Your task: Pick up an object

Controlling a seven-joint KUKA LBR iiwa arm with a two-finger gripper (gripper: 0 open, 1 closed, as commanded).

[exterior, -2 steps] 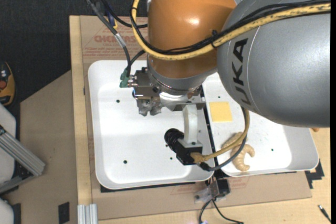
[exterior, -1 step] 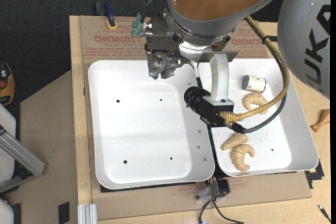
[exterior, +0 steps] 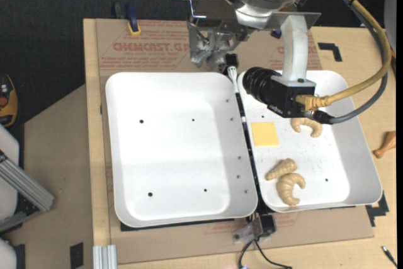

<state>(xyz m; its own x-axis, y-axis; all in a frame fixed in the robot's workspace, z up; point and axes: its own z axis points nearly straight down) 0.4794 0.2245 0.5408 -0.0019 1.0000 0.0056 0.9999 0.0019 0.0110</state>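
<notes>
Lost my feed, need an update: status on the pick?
Gripper over bench beyond the bins' far edge, fingers unclear. Three croissants and yellow square lie loose in right bin. Path clear.

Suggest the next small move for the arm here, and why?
Probably shift toward the right bin before descending. The gripper sits over the cardboard at the bins' far edge, above the divider, with nothing under it to grasp. All the objects lie in the right bin: a yellow square and three croissant-shaped pieces. The yellow square is nearest.
</notes>
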